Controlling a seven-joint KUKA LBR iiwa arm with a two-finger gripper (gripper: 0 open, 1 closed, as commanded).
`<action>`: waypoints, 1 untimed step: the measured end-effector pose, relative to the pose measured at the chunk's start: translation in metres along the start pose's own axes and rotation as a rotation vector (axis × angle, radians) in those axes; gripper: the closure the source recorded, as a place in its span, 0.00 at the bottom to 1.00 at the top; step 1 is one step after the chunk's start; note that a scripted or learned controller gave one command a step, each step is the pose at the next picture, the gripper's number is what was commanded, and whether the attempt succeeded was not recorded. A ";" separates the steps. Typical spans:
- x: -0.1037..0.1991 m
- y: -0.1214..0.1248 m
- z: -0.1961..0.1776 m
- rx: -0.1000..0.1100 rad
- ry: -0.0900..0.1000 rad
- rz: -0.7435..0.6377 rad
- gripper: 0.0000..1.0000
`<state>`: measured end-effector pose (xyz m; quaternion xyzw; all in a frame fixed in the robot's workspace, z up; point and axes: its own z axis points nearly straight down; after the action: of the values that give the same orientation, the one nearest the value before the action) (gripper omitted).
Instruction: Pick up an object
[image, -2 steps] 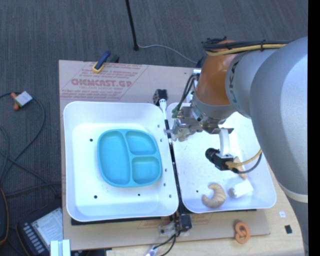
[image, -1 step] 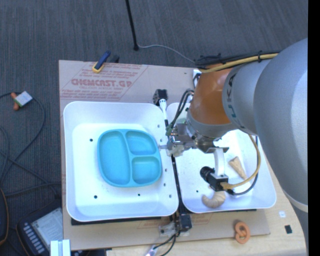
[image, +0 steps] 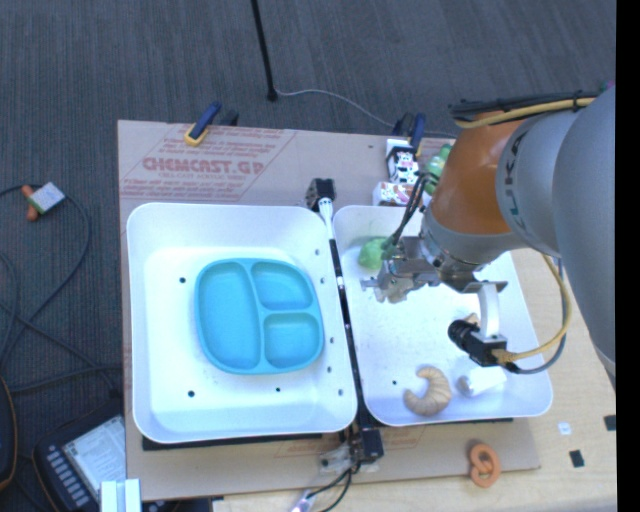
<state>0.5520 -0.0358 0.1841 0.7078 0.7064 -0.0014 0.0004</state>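
My gripper hangs low over the upper left part of the right bin, below the orange band of the arm. A small green object lies just up and left of it, close to the bin's left wall; whether they touch is unclear. Near the bin's front edge lie a tan croissant-shaped object and, to its right, a small white object. I see nothing held in the gripper.
The left bin holds a blue three-compartment plate. A black fitting on a yellow cable hangs from the arm over the right bin. Small items sit on the board behind the bins, and an orange ring lies in front.
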 end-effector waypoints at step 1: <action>0.049 -0.005 0.000 0.000 0.003 -0.002 1.00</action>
<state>0.5467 0.0132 0.1839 0.7069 0.7073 -0.0005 -0.0005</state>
